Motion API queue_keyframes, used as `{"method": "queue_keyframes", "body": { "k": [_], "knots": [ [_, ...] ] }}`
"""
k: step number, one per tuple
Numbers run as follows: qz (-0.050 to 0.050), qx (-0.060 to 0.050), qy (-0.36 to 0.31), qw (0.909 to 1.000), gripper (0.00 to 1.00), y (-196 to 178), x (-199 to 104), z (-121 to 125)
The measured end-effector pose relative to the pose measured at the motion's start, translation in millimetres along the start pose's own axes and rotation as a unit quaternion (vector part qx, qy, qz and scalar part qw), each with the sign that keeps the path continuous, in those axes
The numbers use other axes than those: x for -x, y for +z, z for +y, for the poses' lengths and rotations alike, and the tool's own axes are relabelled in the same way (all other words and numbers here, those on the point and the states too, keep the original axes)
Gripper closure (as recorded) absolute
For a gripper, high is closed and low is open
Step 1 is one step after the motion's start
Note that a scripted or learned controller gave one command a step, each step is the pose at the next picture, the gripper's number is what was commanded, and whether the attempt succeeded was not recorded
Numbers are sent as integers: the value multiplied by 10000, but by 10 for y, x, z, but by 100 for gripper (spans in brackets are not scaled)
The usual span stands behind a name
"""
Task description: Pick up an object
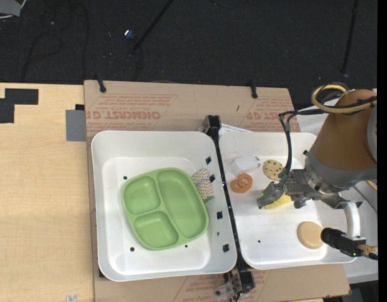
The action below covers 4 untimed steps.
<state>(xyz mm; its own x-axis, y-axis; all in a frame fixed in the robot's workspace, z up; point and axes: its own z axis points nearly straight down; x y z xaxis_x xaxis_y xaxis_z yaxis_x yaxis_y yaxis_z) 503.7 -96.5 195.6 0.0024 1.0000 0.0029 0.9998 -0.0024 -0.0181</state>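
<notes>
Gripper [273, 198] is down inside the right bin [256, 247], sitting on or right over a yellow piece [282, 201] in the middle of that bin. Can't tell how the fingers stand or whether they have the piece: dark gripper parts cover most of it and the picture is soft there. No sign of a lift; the yellow piece looks level with the bin floor.

Other pick candidates in the right bin: orange ring [242, 183] just left of the gripper, speckled cookie [272, 167] on the far side, a pale white item [246, 163] next to it, and a tan disc [310, 234] near-right, apart from the gripper.

Left bin [108, 257] holds a green divided tray [164, 207] with a patterned piece [204, 183] tucked against its right edge. All well apart from the arm.

Status, my read: approach done, grasp unconfirmed. Left to do: close on the yellow piece if not already closed, then raise it clear of the bin. Nothing counts as picked yet.
</notes>
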Motion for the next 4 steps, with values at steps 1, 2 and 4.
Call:
{"method": "queue_keyframes", "body": {
  "k": [1, 2, 4],
  "knots": [
    [-7, 66, -11, 10000, 0, -67, 1, 28],
    [-4, 43, -7, 10000, 0, 469, 79, -44],
    [-5, 73, -3, 10000, 0, 1082, 111, -46]
  ]
}}
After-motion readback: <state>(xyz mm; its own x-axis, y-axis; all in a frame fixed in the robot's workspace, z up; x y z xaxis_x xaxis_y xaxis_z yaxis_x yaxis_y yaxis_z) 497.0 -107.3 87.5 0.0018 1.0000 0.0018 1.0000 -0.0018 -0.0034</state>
